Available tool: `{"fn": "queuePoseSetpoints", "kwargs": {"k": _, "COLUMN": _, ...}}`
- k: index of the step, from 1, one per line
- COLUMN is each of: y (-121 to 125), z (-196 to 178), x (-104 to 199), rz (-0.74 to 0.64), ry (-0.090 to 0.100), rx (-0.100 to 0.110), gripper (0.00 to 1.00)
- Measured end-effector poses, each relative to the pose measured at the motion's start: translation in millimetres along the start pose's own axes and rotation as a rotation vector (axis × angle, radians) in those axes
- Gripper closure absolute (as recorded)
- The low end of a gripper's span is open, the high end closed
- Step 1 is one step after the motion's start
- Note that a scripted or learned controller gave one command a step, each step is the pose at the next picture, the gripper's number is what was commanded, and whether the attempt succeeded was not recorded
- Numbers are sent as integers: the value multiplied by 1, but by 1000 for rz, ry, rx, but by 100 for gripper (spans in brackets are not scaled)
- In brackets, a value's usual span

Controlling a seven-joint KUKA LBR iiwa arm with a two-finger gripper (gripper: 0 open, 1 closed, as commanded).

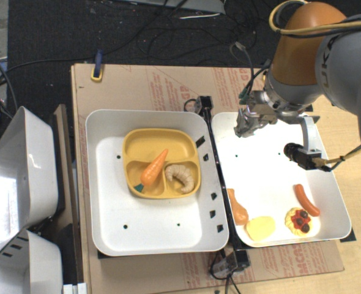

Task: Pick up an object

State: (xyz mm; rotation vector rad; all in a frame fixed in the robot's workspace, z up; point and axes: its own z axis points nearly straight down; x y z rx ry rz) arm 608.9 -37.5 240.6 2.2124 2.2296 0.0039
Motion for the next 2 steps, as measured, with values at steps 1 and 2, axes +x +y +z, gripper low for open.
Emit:
{"fn": "queuePoseSetpoints", "kwargs": {"k": 1, "y": 10, "z": 11, "x": 49, "rz": -1, "ry": 0, "rx": 2, "gripper": 100}}
{"fn": "queuePoseSetpoints", "kwargs": {"k": 2, "y": 12, "z": 0, "x": 100, "rz": -1, "ry": 1, "rx": 0, "gripper": 100}}
